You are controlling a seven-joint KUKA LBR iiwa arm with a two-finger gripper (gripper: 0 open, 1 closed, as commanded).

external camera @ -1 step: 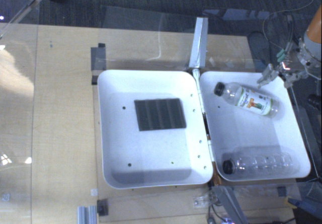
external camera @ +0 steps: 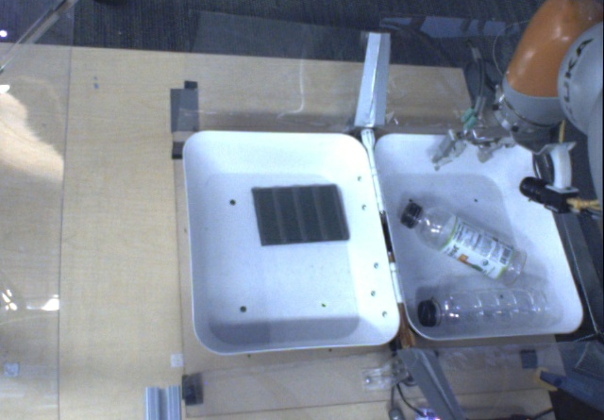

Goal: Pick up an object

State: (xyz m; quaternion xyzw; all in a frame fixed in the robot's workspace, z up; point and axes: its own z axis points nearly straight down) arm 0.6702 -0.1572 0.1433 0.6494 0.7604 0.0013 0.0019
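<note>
Wooden bench (external camera: 113, 248) bearing two white bins; gripper (external camera: 469, 140), fingers spread and holding nothing, hovers over the right bin (external camera: 406, 163), beyond two clear bottles.

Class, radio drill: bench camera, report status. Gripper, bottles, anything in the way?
Gripper over right bin's far edge, nothing between fingers. Labelled bottle lying mid-bin, clear bottle along near wall, apart. Dark ridged pad in left bin; nothing blocking.

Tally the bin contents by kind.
Clear plastic bottles: 2, a labelled bottle and an unlabelled bottle, both lying in the right bin
Dark ribbed mat: 1, flat in the left bin
Total: 3
</note>
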